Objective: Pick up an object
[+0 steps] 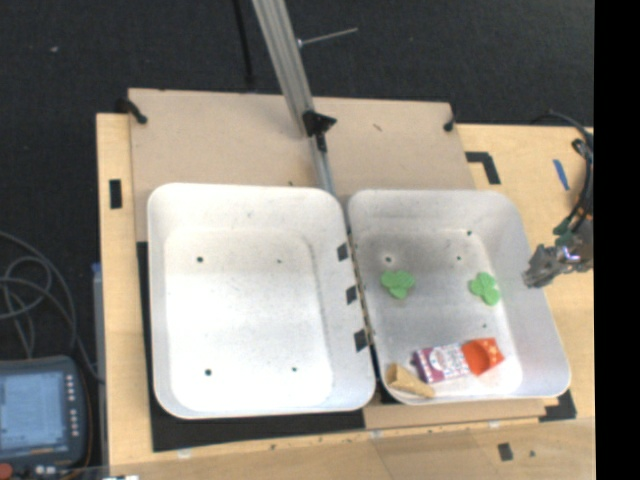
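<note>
Two shallow white plastic bins sit side by side on the pale wooden bench [120, 298]; the left bin [250, 298] has only small dark specks on its floor, while the right bin [520, 258] holds every candidate. Largest of these is a purple-and-orange carton [455, 360] lying flat near the front wall, with a small tan block [408, 378] touching its left end. Two small green clover-shaped pieces lie farther back, one towards the left [398, 284], one towards the right [486, 288].

The gripper [550, 265] hovers at the right bin's right rim, holding nothing; whether its jaws are parted I cannot tell. The right green piece is nearest, so a good attempt would centre directly above it, well clear of the rim, and descend straight.
</note>
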Robot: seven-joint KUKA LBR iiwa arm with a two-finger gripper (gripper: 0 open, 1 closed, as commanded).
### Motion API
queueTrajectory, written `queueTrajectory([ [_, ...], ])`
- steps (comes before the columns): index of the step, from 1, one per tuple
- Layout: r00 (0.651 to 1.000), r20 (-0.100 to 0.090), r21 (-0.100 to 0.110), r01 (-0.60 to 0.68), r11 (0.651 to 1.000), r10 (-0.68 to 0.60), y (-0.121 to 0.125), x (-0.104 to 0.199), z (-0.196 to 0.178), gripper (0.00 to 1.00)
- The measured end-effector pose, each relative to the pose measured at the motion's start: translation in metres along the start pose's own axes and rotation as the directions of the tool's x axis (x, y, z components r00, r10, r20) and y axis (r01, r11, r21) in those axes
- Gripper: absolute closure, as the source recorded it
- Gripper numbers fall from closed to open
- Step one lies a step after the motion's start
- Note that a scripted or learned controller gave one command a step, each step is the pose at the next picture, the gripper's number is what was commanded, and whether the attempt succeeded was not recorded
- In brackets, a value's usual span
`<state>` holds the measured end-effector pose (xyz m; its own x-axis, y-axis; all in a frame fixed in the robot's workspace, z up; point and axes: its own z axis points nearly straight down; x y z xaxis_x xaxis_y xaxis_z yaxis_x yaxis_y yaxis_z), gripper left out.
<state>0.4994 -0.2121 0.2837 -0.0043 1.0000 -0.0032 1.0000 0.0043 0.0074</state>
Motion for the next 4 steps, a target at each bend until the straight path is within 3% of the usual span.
queueTrajectory([
  [4, 1.000, -0.005, 0.006, 0.004, 1.000, -0.004, 0.040, 0.215, 0.028, 1.00],
])
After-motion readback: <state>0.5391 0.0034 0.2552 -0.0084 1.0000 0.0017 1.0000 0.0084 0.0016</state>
